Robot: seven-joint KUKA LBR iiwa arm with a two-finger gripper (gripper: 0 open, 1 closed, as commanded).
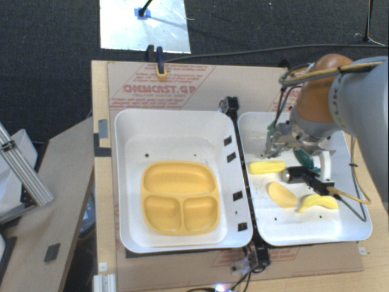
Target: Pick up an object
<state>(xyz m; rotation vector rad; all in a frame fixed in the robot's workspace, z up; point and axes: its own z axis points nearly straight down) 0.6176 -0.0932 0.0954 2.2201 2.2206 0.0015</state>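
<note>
Yellow toys, a bar (266,167), an oval (282,194) and a banana (318,203), sit in the right bin (358,224); gripper (276,140) hovers above the bar, its grip hard to tell

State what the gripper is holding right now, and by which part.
It cannot be told. The gripper is low in the right bin, just above the yellow block, but no object shows between its tips from this slant.
</note>
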